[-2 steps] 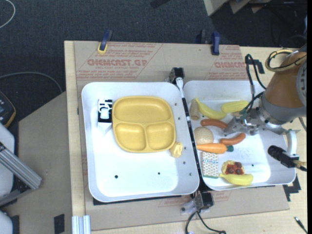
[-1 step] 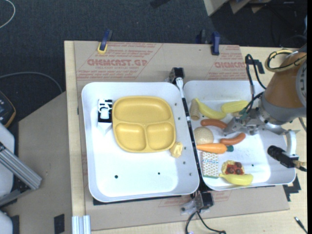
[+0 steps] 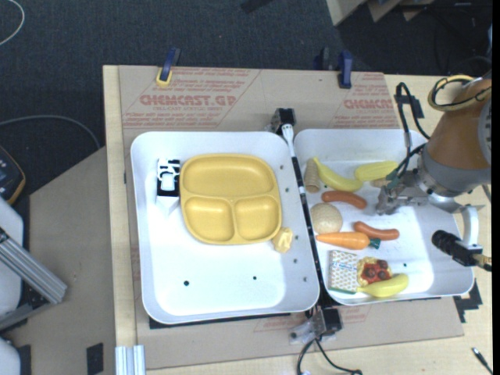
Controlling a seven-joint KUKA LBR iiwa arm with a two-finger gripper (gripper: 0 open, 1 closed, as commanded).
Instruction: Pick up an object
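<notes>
The right bin [image 3: 437, 264] holds several toy foods. A yellow banana [image 3: 336, 177] and a second yellow piece [image 3: 375, 170] lie at the back. Below them are a red sausage [image 3: 344, 199], a pale round ball [image 3: 326, 218], another sausage [image 3: 376, 230] and an orange carrot [image 3: 344, 241]. A cracker [image 3: 342, 270], a pizza slice [image 3: 373, 270] and a small banana [image 3: 387, 287] lie at the front. My gripper [image 3: 388, 199] reaches in from the right. It hangs low over bare bin floor, between the back yellow piece and the right sausage.
The left bin [image 3: 156, 272] carries a yellow divided plate [image 3: 230, 196], a small yellow piece [image 3: 283, 241] by its right wall and a black-and-white tag [image 3: 166, 178]. A black clamp [image 3: 283, 119] sits between the bins at the back. The arm's grey body [image 3: 457, 151] overhangs the right bin's right side.
</notes>
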